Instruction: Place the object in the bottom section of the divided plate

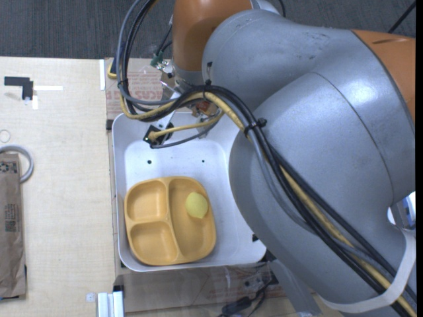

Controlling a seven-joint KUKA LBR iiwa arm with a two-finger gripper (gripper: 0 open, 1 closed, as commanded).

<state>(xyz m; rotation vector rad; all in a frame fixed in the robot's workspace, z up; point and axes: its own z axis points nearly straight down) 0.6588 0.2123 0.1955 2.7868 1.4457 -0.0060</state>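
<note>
While the grey arm (317,144) fills the view from 3 o'clock, a yellow divided plate (170,221) with 3 sections lies in the white bin (132,144), toward its 6 o'clock end. A small yellow round object (197,205) rests in the plate's large section at 3 o'clock. Whether the end effector is open or closed, or carries anything, I cannot tell. Brown packaging (12,223) lies on the desk (66,177) at 9 o'clock.

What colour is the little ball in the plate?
Pale yellow. The ball sits in the orange-yellow divided plate, seen best in the camera view.
</note>
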